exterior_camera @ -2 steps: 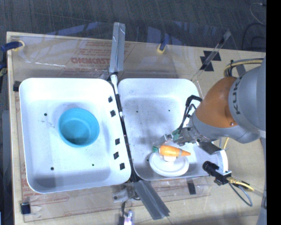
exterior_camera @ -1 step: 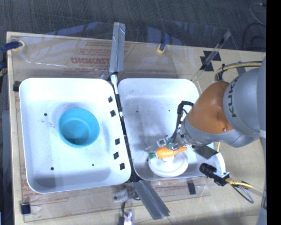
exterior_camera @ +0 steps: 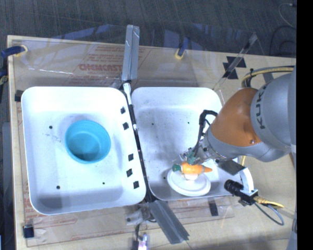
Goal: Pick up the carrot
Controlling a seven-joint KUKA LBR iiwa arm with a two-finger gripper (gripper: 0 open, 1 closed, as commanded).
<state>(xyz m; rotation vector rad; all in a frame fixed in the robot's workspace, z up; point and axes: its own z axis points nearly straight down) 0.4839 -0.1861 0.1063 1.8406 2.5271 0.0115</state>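
a wooden bench (exterior_camera: 52, 51) under a clear plastic sheet stood on dark carpet and carried two shallow white bins side by side. the left bin (exterior_camera: 41, 191) held a blue bowl (exterior_camera: 87, 140) near its middle. the right bin (exterior_camera: 161, 108) held a small white plate (exterior_camera: 190, 187) at its near edge, and the carrot (exterior_camera: 194, 169) lay on top of that plate, orange, with a bit of green at its left end.

the arm (exterior_camera: 250, 124) reached in from the right, its orange band bulking over the bin's right side. the gripper (exterior_camera: 194, 155) hung just above the carrot, close enough that the two seemed to touch, but whether the claw was wide, narrow or closed on anything could not be told from this angle.

the carrot looked like a small toy, so probably light, stiff and rather smooth; it would likely roll or skid on the plate if nudged from one side. the thick middle of the body, taken across its width, seemed the safest hold, since the tapered tip would slip out and the green end looked too small to grip.
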